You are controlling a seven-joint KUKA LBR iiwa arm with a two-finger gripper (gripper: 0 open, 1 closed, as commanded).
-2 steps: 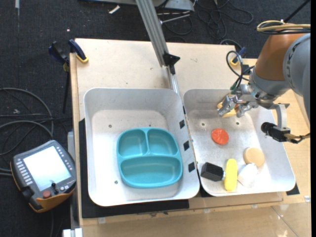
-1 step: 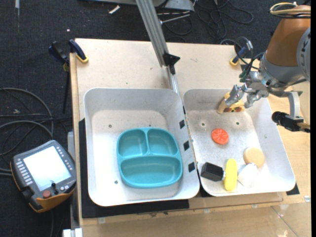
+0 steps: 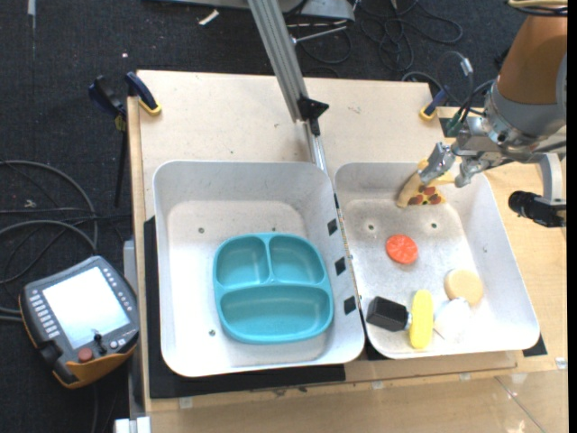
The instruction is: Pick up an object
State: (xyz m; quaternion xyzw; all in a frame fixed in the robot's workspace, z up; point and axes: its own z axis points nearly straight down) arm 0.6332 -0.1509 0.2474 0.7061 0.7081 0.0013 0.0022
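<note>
Gripper (image 3: 448, 167) hung at right bin's (image 3: 505, 269) far rim, fingers spread and holding nothing, poised just above the pizza slice (image 3: 420, 193) lying against the far wall, apparently the chosen target.

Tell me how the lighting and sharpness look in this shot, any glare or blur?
Camera view: even overhead light with soft shadows under the blue tray and the black block; the white piece nearly washes out against the right bin; the pincer and the slice-shaped toy beside it look slightly soft; the dark floor loses detail.
</note>
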